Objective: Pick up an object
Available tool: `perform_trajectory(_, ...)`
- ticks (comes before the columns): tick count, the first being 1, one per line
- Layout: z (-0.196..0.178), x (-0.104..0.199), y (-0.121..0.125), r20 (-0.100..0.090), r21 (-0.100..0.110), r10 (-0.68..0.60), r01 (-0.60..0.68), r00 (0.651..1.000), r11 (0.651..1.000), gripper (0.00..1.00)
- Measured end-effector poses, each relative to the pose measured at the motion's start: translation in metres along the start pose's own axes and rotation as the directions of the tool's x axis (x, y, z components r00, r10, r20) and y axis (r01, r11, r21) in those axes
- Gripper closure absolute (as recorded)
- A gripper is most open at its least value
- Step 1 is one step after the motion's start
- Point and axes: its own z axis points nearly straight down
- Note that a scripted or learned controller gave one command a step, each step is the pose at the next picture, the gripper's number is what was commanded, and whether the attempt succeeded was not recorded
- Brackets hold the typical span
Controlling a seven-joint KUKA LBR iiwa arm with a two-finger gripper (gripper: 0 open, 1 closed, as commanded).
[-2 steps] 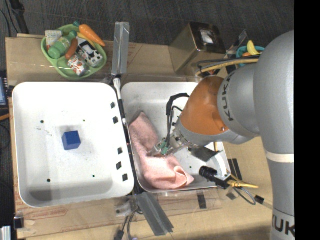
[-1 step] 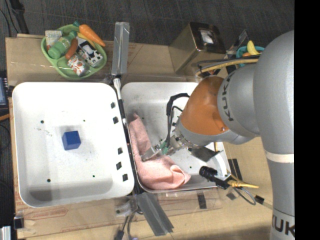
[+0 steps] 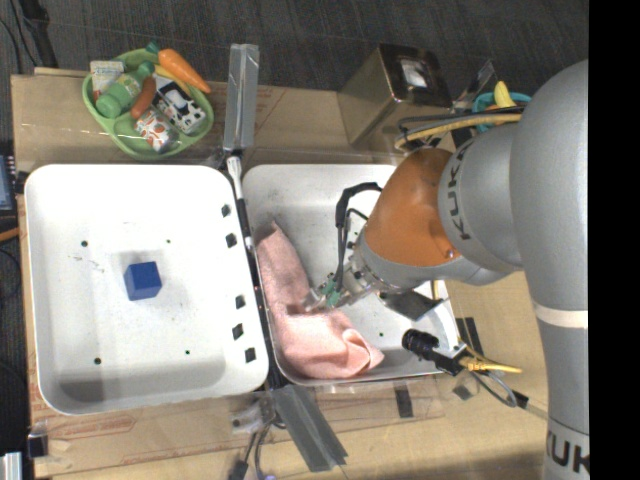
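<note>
A blue cube (image 3: 143, 279) lies alone in the left bin (image 3: 60, 208). A crumpled pink cloth (image 3: 300, 313) is spread along the left and front side of the right bin (image 3: 300, 188). My gripper (image 3: 329, 292) is low in the right bin, its tip right at the cloth's right edge. The orange-banded wrist hides much of it, so the fingers' spacing is unclear. I cannot tell whether any cloth is between them.
A green bowl (image 3: 120, 133) holding toy food, including an orange carrot (image 3: 182, 67), stands beyond the left bin's far edge. A tan box (image 3: 390, 93) sits behind the right bin. A raised divider with black clips separates the two bins.
</note>
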Motion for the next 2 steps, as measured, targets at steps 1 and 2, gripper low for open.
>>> perform_trajectory(1,0.0,0.0,0.0,0.0,0.0,0.0,0.0,1.0,1.0,0.0)
perform_trajectory(2,0.019,-0.011,0.029,0.001,-0.001,0.165,-0.165,0.986,0.986,0.0)
